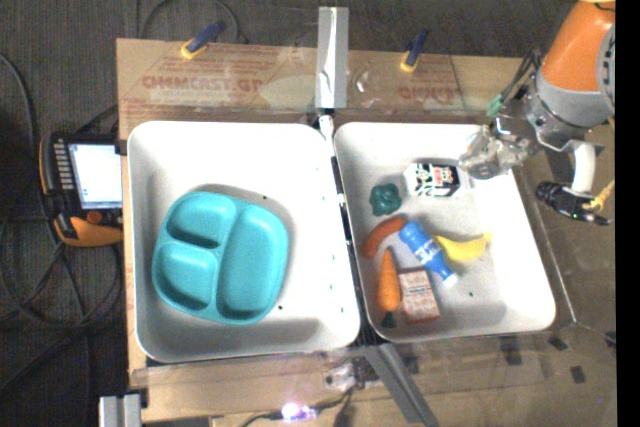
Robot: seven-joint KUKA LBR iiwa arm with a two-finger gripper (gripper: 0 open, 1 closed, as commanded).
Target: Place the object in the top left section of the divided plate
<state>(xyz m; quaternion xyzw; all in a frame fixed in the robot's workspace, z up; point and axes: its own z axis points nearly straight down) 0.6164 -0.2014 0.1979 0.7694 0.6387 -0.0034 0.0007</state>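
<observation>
Two white bins sit side by side on the bench. The left bin (140, 215) holds the teal divided plate (221, 255), lying near its front-left corner. The right bin (530, 295) holds a black-and-white carton (432, 178) near its far edge, a dark green lump (384, 198), a red sausage-shaped piece (381, 234), a carrot (388, 283), a blue bottle (426, 253), a banana (463, 247) and a small brown box (418, 294) toward the near edge. The gripper (485, 158) hangs over the right bin's far-right corner, just beside the carton; whether its fingers are apart or closed cannot be told, and nothing is seen between them.
</observation>
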